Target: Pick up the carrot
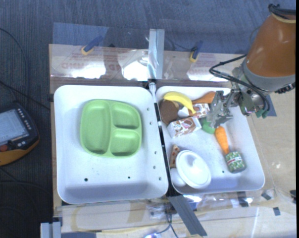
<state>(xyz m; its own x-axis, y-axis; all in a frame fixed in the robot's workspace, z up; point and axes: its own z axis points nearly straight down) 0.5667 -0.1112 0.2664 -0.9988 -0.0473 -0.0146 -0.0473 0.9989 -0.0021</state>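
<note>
Toward the right side of the right bin (256,175), seen from the one overhead camera, lies the carrot (222,139), a short orange piece running near-to-far with a green leafy end (208,129) at its far tip; it looks like a toy, so I would judge it light, stiff and somewhat slick, apt to roll or squirt out of a careless pinch; the best hold would be across its thick middle, fingers closing from left and right. Just at its far end the gripper (220,110) hangs over the bin, and whether its jaws are apart or together I cannot tell, for the metal parts blur together; nothing shows clearly between them. Close neighbours crowd the carrot: a small carton (183,126) to its left, a green-and-red item (234,161) touching or nearly touching its near end, a banana (178,100) farther off, a white lidded cup (193,168) in the near part; the bin floor is smooth and white, likely slippery. Beside it, the left bin (70,175) carries a green divided plate (110,128); beyond the bench a handheld controller (11,133) rests on blue carpet.
</note>
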